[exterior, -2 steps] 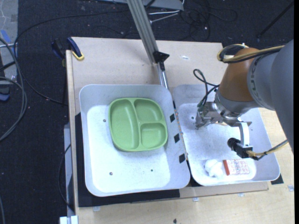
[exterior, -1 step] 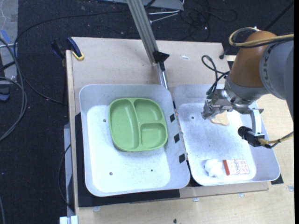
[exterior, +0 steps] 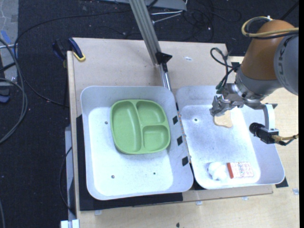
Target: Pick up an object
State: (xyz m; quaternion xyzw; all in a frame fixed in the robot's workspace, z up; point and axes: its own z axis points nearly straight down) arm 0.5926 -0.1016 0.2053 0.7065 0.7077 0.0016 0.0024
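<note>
Gripper (exterior: 222, 106) low over right bin (exterior: 266, 146) near its far edge, tan flat piece (exterior: 223, 120) directly beneath and just toward the near edge of the tips, apparently touching; jaws' opening cannot be told, no hold evident.

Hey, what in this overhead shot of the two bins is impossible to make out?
- End effector, camera view: its fingers merge into a blurred dark mass, so their state is unreadable.
- Tan object, camera view: the end effector covers its upper edge; contact is unclear.
- White and red packet, camera view: print too small to read.
- Arm, camera view: cut off by the right edge.
</note>
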